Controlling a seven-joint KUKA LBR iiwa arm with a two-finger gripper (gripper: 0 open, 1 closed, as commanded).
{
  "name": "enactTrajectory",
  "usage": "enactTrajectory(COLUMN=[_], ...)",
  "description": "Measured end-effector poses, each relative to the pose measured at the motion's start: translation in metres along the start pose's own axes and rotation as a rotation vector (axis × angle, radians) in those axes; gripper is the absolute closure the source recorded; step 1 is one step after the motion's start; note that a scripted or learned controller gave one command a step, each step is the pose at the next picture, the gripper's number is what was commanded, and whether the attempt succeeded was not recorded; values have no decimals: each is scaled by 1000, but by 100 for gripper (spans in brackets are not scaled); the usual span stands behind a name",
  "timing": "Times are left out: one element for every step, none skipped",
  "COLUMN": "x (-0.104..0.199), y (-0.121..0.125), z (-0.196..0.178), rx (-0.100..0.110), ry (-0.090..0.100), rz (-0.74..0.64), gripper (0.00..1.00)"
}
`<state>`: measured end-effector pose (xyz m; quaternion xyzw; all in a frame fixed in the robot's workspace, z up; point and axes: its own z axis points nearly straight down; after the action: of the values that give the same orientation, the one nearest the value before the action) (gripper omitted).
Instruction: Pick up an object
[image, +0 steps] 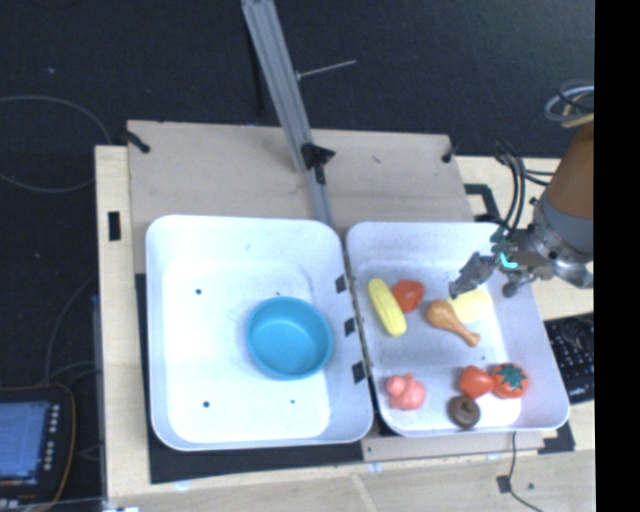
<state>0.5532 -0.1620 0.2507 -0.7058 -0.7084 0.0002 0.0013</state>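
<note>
2 white bins sit side by side; the right bin (520, 300) is the landmark here. Inside it: a yellow corn cob (387, 306), a red piece (408, 295) touching the cob, a drumstick (453, 322) near the middle, a pale yellow block (474, 305) just beside the drumstick's thick end, a pink toy (404, 391), a brown round piece (463, 411), a tomato (476, 381) and a strawberry-like piece (509, 380) along the near edge. The left bin (180, 250) holds 1 blue bowl (289, 337).

The gripper (478, 275) hangs over the right bin's far-right part, fingers look spread apart, nothing between them. Likely target is the pale yellow block, lying directly under and slightly nearer the camera than the fingertips. The drumstick lies next over toward the bin's centre, long axis slanting from upper left to lower right. The next move probably needs a short drop; risk is nudging the drumstick.
</note>
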Motion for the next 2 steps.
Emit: enactTrajectory(x=[0, -5], y=[1, -3], z=[-2, 62], rx=[-4, 4], ry=[-1, -4], rz=[0, 5], gripper=[0, 0])
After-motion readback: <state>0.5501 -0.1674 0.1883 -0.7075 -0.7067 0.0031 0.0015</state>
